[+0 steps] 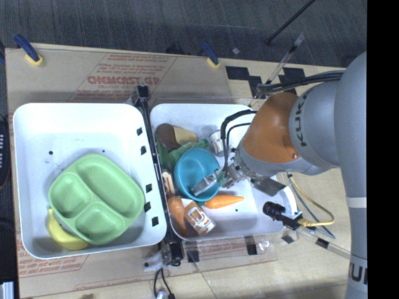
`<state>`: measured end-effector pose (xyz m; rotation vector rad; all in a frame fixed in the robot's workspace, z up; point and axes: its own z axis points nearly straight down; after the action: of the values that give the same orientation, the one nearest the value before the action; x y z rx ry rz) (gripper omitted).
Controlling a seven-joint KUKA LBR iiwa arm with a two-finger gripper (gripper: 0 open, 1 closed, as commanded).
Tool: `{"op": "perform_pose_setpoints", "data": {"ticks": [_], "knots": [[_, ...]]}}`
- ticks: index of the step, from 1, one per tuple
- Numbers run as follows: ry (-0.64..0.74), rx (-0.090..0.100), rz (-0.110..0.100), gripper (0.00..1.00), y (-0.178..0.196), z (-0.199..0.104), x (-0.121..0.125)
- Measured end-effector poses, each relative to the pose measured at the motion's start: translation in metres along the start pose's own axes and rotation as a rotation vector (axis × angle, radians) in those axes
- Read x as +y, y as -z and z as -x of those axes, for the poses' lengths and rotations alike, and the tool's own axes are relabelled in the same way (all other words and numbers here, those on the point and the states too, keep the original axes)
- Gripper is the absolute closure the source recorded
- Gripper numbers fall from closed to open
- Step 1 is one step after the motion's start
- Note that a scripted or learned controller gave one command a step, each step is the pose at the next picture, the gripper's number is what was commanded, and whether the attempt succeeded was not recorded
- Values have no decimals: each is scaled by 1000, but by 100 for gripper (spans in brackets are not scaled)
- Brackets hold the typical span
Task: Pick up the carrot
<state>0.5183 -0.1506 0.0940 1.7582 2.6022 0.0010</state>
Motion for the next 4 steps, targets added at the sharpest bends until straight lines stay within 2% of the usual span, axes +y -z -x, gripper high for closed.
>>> {"op": "perform_pose_setpoints", "data": {"ticks": [1,2,3,4], "knots": [[278,-13,9,0,4,6,-42],[256,-13,5,0,32,-19,-33],[440,0,-4,0,14,35,1],[952,-63,30,0,10,34,-34]]}}
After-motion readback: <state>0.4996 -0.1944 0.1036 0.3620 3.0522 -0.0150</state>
